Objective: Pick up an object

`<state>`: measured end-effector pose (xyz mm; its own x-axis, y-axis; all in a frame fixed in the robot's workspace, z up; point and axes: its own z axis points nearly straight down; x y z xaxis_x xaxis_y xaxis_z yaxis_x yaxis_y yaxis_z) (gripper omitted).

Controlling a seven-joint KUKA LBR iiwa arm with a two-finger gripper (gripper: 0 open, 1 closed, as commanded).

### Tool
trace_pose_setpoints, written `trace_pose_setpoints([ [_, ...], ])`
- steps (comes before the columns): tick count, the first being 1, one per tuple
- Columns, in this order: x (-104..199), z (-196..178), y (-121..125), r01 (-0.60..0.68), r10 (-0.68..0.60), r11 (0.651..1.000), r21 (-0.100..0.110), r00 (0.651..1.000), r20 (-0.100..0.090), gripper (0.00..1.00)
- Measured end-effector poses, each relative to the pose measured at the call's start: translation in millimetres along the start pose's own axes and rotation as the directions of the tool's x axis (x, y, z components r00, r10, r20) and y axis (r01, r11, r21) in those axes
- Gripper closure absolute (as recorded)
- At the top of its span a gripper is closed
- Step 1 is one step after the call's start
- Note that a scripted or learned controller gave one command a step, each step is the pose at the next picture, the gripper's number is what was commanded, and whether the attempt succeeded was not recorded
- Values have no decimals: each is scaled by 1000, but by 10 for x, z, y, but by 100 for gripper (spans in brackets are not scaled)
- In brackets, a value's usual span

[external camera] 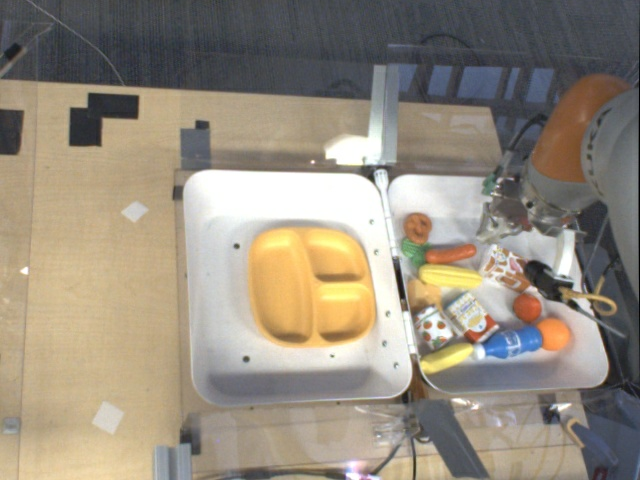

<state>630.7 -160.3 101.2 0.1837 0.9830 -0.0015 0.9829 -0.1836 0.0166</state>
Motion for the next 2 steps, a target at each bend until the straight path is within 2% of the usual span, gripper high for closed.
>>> trace_pose_setpoints([
  [1,-5,-640,-1131,-202,202,979,12,979,0,100],
  [2,-396,-1415,-891,-546,546,838,11,838,6,100],
])
